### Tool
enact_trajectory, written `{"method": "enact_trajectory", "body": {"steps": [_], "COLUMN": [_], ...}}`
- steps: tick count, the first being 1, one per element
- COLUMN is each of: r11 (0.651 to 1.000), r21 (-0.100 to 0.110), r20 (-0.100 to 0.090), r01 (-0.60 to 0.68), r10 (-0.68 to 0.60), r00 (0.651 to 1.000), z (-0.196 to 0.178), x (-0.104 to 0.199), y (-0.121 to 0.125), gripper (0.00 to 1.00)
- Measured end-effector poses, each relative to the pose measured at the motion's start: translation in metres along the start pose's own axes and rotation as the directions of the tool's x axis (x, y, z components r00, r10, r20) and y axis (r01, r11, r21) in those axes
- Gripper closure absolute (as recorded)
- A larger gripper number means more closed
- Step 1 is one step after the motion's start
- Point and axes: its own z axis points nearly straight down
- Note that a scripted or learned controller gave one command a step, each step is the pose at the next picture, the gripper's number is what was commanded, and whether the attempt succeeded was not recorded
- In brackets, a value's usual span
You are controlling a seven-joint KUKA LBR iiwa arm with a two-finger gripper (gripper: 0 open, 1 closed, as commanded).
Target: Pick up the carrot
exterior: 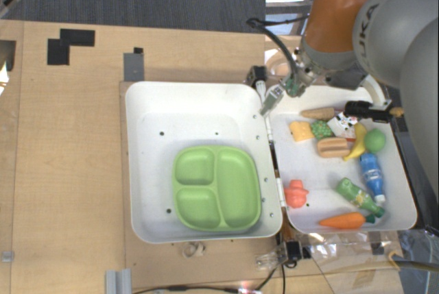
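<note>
The carrot (341,221), orange with a green top at its right end, lies flat along the near wall of the right bin (312,173). My gripper (271,96) hangs at the far left corner of that bin, above the ridge between the two bins. It is well away from the carrot, which sits toward the bin's near right corner. Nothing shows in the gripper. The grey arm with its orange band (339,1) covers the bin's far right part.
Around the carrot lie a green bottle (358,193), a blue bottle (371,176) and a salmon toy (295,194). Farther back are a yellow block (300,131), a bread roll (333,147), a banana (357,142) and a green ball (374,141). The left bin (158,114) holds a green divided plate (216,188).
</note>
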Motion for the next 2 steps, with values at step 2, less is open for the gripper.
{"method": "enact_trajectory", "body": {"steps": [2], "r11": [0.908], "r21": [0.002], "r20": [0.001], "r01": [0.42], "r10": [-0.42], "r00": [0.908], "z": [-0.036], "x": [0.015], "y": [-0.112], "gripper": [0.0]}}
